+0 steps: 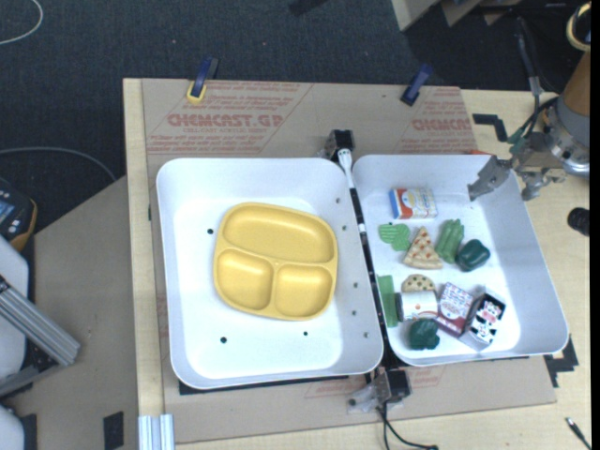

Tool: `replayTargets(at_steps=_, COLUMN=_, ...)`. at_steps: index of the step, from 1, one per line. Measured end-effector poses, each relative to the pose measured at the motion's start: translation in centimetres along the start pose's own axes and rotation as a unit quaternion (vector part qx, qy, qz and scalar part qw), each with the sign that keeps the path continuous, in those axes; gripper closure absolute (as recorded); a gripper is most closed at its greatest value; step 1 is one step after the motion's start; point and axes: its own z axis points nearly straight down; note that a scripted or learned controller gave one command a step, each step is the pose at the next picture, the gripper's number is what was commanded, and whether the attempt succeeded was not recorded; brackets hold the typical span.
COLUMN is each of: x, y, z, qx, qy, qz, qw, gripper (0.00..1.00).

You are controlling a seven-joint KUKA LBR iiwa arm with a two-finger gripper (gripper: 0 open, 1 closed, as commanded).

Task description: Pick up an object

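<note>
The right bin (534,251) holds several small toy foods: a white, red and blue box (412,202), a pizza slice (422,248), a green pepper (472,253), a red and white carton (456,307) and a black and white carton (486,320). My gripper (511,184) hangs over the bin's far right corner, above and to the right of the box. Its two fingers are spread open with nothing between them. It touches none of the objects.
A yellow divided plate (277,259) lies in the left bin (187,326). More green toys (424,334) crowd the right bin's left side. Clamps (200,81) hold the cardboard base at the back. Cables run near the arm at the right.
</note>
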Motion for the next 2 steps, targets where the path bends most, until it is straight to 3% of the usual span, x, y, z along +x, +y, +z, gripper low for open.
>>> replayTargets(at_steps=1, x=0.1, y=0.3, z=-0.9, qx=-0.007, qy=-0.002, qz=-0.002, qw=1.0000, gripper=0.00)
replayTargets(at_steps=2, x=0.6, y=1.3, z=4.7, qx=-0.005, qy=-0.001, qz=-0.003, qw=1.0000, gripper=0.00)
